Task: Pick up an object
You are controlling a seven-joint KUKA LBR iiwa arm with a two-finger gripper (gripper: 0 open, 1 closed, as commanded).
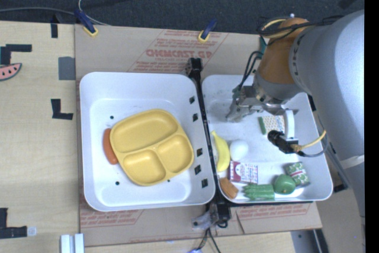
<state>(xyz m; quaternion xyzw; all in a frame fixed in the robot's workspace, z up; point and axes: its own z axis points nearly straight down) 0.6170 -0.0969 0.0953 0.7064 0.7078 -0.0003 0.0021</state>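
Two shallow white bins face you: your end effector [238, 109], grip state unclear, hovers over the right bin's [320, 186] bare upper-left floor, near the divider.

The right bin [220, 87] is bare along its upper-left floor. Its lower half is crowded: a banana [221, 151], a white egg [238, 149], a red-and-white carton [244, 173] and green toys [273, 188] lie packed together. In the left bin [95, 98], a yellow divided plate [151, 146] fills the middle, leaving free strips above and below.
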